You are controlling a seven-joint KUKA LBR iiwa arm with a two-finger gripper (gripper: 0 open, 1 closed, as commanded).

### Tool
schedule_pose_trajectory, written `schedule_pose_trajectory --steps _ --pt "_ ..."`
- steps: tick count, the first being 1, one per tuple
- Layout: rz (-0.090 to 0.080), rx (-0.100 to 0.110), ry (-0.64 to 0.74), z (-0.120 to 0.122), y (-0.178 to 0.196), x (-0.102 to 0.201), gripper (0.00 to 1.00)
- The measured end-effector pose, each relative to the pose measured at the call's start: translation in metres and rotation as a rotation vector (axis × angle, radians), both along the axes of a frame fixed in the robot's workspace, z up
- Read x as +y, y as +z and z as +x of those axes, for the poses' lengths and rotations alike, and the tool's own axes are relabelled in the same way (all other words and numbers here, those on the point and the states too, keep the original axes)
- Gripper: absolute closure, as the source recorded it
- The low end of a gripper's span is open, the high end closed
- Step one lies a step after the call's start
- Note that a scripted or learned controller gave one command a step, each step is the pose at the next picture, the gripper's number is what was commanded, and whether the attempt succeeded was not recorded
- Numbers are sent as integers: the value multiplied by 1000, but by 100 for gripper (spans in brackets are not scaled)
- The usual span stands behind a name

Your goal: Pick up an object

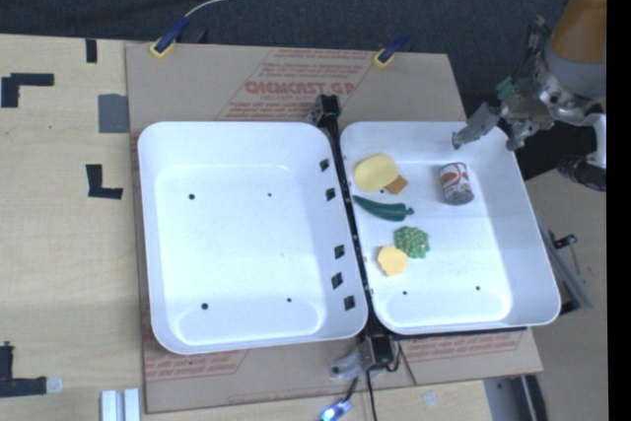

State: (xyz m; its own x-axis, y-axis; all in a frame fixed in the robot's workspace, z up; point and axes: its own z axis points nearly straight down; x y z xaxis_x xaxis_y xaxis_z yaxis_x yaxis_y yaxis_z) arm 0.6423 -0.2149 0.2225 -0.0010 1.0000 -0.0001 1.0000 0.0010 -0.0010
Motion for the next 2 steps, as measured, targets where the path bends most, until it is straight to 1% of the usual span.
schedule_pose_trajectory --steps 1,2 --pt "-1 5 1 -4 -146 -8 0" --pt "0 -3 1 27 -137 -8 0"
